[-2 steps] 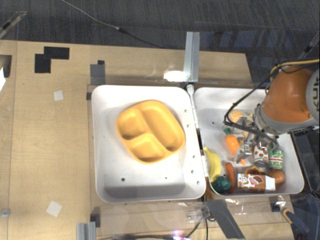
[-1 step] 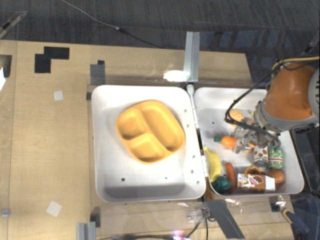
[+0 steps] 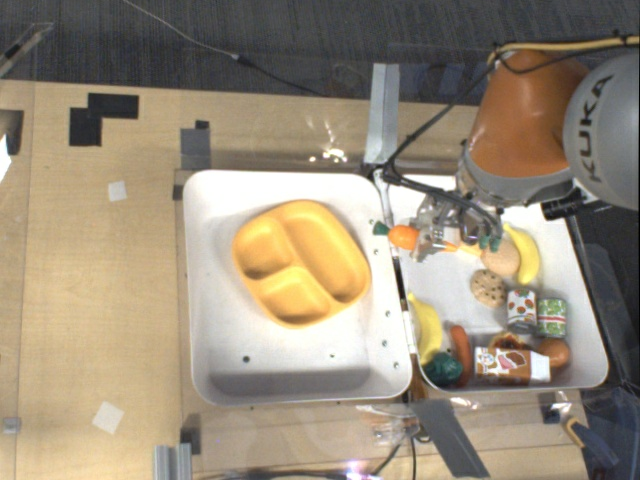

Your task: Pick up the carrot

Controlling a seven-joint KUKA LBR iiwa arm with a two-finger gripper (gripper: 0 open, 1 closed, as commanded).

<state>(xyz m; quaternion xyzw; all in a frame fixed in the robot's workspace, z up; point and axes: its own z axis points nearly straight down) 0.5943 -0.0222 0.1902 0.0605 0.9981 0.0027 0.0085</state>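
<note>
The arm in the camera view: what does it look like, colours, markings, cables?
The arm is grey with a broad orange band, and part of the black KUKA lettering shows on its grey shell. A dark cable runs toward the wrist from the left. The claw is a small metallic assembly with greenish bits.

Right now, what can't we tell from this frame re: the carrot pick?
- Gripper, camera view: fingers blurred and under the wrist; grip on the carrot unclear.
- Carrot: right end hidden by the gripper.
- Cans: labels too small to read.
- Right bin: far wall hidden by the arm.
</note>
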